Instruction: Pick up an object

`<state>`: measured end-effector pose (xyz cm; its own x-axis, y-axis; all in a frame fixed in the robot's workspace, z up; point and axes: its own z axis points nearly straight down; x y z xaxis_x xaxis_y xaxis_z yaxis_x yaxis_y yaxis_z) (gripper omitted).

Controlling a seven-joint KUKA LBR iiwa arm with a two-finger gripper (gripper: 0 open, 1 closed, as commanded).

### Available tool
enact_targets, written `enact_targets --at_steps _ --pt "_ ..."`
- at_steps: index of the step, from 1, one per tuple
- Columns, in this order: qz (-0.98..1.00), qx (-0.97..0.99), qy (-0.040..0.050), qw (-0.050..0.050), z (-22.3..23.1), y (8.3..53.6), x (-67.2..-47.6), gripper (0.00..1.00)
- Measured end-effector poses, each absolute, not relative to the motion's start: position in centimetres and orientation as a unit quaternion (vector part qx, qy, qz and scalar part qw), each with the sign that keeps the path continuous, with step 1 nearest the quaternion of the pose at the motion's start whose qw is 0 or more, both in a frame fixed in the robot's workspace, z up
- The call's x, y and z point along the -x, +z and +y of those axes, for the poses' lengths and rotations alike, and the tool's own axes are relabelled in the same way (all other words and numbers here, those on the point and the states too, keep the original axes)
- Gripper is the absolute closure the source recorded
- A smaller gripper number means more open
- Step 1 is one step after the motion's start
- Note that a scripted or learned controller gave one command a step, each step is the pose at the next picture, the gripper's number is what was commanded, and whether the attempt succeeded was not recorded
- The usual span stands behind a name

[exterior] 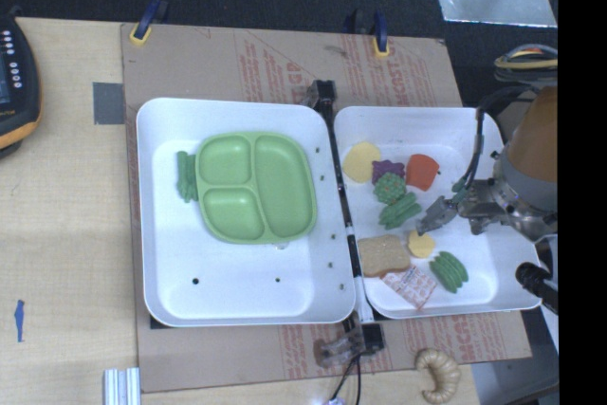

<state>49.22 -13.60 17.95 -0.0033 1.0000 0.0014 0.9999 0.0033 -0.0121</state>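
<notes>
The right bin (474, 128) holds several toy foods. A yellow round piece (360, 162), purple grapes (387, 171) and a red piece (422, 171) lie at its back. In front of them are a green broccoli (389, 190) and a green pod (399, 211). A bread slice (382, 253), a small yellow piece (421, 245), a ridged green piece (449, 270) and a pink-and-white packet (413, 285) sit toward the front. My gripper (434, 217) hangs low over the bin's middle, just right of the green pod and above the small yellow piece. Nothing shows in its grasp.
The left bin (161, 280) carries a green divided plate (256, 187) with a green piece (186, 175) beside it. A croissant (438, 373) lies on the bench in front of the right bin. A pendant (14, 90) rests at the far left.
</notes>
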Motion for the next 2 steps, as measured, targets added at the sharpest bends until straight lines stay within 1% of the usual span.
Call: enact_targets --at_steps 1,2 --pt "-0.710 0.705 0.0027 0.004 -13.2 8.6 -52.0 0.00" --pt "-0.711 0.703 -0.0002 -0.001 -9.7 9.2 -57.4 0.00"
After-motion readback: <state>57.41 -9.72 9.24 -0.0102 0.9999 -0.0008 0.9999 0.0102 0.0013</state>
